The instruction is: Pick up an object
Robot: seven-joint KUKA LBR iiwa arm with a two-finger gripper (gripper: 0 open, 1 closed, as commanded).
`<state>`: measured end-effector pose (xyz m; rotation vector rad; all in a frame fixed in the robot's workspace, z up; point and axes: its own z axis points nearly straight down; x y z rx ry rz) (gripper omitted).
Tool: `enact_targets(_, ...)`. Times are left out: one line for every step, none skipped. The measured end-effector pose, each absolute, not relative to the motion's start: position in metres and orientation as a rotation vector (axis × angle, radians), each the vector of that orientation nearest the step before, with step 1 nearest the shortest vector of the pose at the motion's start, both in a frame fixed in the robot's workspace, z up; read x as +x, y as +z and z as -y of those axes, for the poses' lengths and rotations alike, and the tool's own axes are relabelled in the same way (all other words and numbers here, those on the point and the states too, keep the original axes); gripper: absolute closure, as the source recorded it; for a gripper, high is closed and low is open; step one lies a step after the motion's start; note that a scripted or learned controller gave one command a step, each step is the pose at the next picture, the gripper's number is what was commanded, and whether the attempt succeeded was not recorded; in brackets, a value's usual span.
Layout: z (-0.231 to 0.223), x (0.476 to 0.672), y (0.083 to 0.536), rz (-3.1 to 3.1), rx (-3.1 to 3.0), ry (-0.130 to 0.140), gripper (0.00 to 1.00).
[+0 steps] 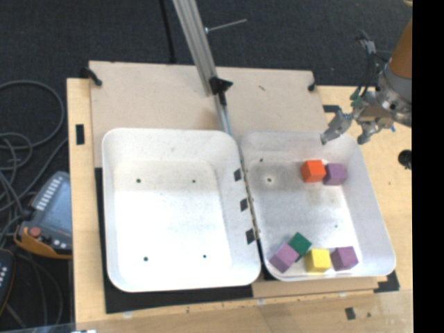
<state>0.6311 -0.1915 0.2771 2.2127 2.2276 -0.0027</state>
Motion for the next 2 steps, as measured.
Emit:
enact_targets(0.186,0.622,0.128,-2.219,2.216,0.003,0.0)
enact_targets(0.193,0.634,0.119,-2.223,2.219,0.002,0.0)
